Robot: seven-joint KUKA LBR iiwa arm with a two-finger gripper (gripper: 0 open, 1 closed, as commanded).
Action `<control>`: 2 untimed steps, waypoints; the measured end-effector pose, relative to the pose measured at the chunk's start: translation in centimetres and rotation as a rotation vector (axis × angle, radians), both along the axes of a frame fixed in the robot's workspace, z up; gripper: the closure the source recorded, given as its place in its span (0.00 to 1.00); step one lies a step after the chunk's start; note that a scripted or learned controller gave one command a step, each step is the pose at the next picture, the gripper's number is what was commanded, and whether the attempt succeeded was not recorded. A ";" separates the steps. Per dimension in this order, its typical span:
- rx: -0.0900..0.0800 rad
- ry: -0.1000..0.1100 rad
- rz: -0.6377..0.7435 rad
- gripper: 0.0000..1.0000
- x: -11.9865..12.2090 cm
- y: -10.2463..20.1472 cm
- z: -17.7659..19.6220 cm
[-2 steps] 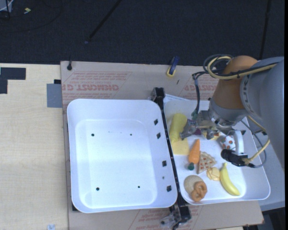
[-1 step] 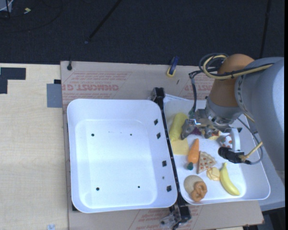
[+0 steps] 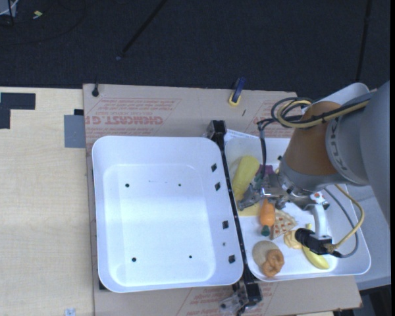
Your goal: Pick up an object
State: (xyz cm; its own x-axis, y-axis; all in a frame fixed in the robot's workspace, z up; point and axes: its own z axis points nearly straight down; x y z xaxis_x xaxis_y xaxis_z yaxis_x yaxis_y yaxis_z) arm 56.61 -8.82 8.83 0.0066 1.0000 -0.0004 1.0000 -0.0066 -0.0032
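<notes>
Your gripper (image 3: 260, 195) sits low over the right bin (image 3: 362, 262), near its left wall; whether it grips anything, you cannot tell. The orange carrot-like piece (image 3: 267, 214) lies just below it, toward the bin's front edge.

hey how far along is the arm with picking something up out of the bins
Done: the arm has reached into the right bin, and its claw sits low among the toys, beside the yellow piece and the orange carrot. In hand: nothing visibly. Left: grasping an item and lifting it.
</notes>
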 end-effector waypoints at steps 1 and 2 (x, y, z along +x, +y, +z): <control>0.002 -0.002 -0.002 1.00 0.3 0.0 1.0; 0.001 -0.013 0.014 1.00 6.7 6.7 10.5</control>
